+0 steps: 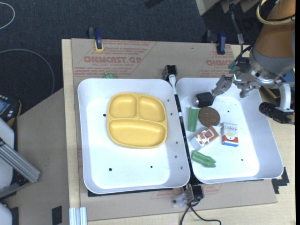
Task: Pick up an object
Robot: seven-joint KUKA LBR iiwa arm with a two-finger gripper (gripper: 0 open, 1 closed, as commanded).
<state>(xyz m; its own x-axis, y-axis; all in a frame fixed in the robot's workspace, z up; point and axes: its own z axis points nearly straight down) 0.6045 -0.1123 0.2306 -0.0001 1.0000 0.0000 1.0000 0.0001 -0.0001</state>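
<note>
Your tabletop (70, 125) carries two white bins side by side. The left bin (93, 172) holds only a yellow divided plate (137, 120), so nothing there suits a small two-finger grasp.

Everything you could pick lies in the right bin (262, 158), and it is crowded toward that bin's left half. A brown disc (209, 116) sits in the middle of the cluster, with a green stick (192, 118) standing just beside it on the left and a black block (204, 99) just above it. Below the disc lie an orange-and-white box (206, 137), a red-and-white carton (230, 136) near it, and a green pod (203, 159) lowest of all.

The gripper (233, 86) hangs above the upper part of the right bin with its fingers (220, 86) spread and nothing between them.

Your main risk is that crowding: a descent onto the disc could land one finger on the stick or the black block, shove both, and close on air. The disc also looks flat and may slip out. The stick lies near the bin's wall, so a finger could strike the rim. The carton and the pod look like the more isolated targets.
</note>
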